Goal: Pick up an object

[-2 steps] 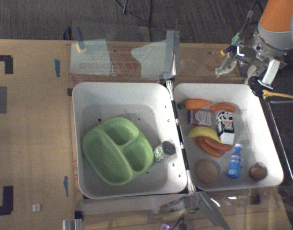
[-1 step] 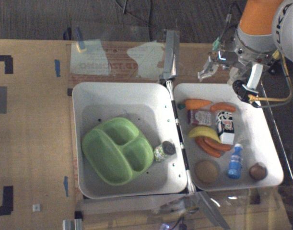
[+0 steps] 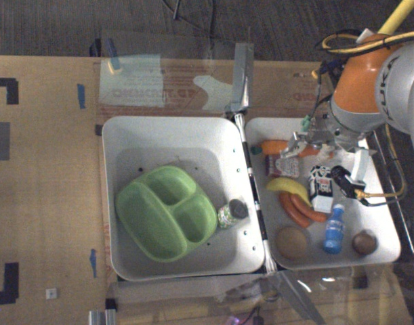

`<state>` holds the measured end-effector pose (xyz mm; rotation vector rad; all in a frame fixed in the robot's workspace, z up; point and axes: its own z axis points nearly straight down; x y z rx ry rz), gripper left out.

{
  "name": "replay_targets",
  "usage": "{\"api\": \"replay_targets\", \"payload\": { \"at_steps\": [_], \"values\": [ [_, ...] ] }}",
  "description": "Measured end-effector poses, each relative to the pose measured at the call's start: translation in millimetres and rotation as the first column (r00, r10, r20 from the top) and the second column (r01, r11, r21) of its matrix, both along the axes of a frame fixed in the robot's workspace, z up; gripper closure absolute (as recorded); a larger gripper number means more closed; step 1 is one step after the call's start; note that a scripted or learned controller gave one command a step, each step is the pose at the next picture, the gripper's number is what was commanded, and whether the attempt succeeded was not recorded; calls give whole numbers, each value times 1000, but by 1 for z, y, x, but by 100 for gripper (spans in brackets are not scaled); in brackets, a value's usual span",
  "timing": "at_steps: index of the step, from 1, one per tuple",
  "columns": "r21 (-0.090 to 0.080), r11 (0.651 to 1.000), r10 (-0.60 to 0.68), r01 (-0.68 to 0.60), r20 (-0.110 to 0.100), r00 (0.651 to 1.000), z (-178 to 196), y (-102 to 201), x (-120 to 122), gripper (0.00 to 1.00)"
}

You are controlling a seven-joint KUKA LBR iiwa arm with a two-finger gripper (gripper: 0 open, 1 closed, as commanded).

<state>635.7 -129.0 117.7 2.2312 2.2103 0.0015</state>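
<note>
White plastic bins sit side by side on a wooden bench (image 3: 51, 202). Grey arm (image 3: 379, 80) w/ orange band reaches in from the right, its gripper (image 3: 295, 156) low over the back of the right bin (image 3: 389, 246), just above a carrot (image 3: 274, 147). Whether anything is gripped can't be told; the wrist hides that area. Right bin holds a banana (image 3: 288, 186) touching two sausages (image 3: 301, 210), a small milk carton (image 3: 320, 188) upright beside them, a blue bottle (image 3: 334, 230), a round brown potato-like item (image 3: 292, 242) near the front and a dark kiwi-like one (image 3: 364, 242) at front right. Left bin (image 3: 125, 141) holds a green divided plate (image 3: 166, 212), tilted, w/ a small dark-lidded jar (image 3: 231, 213) touching its right edge. Cables trail from the wrist.
</note>
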Motion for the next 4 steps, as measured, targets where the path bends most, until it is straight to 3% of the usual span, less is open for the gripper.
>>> {"api": "replay_targets", "payload": {
  "at_steps": [1, 2, 3, 4],
  "values": [
    [-1, 993, -121, 121, 2, 993, 66, -55, -28, 0],
    [0, 998, -56, 56, 2, 998, -22, -65, -53, 0],
    [-1, 998, -63, 63, 7, 998, -11, -68, -52, 100],
    [0, 996, -87, 87, 1, 996, 101, -1, -59, 100]
  ]
}}
